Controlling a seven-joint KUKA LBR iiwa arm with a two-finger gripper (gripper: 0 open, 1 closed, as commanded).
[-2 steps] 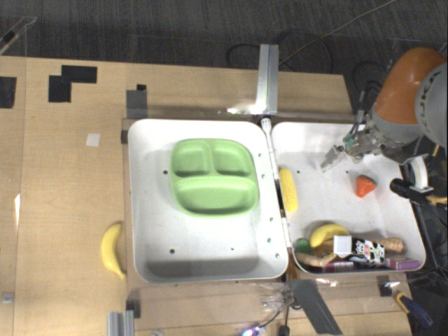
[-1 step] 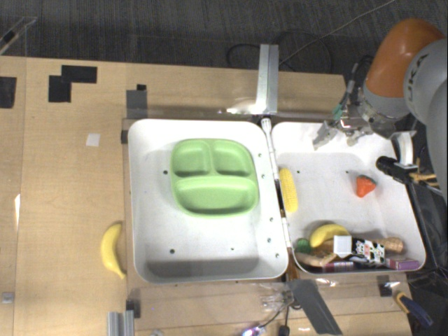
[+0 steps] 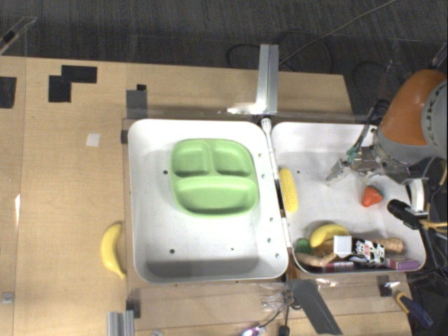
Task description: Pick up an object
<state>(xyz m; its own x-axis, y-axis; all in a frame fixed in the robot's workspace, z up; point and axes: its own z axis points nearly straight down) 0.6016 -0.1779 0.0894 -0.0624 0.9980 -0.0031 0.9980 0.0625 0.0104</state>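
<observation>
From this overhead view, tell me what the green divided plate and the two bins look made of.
Green divided plate: likely moulded plastic, with a matte, even colour and soft rounded compartment edges.
Left bin and right bin: probably white plastic or coated metal, smooth with faint sheen; the look leaves it open.

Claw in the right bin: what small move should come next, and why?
Probably shift the claw toward the orange carrot-like toy, then lower. The claw sits over bare bin floor in the right bin with nothing between its fingers, and that toy lies close by, apart from the clutter along the near wall.
</observation>
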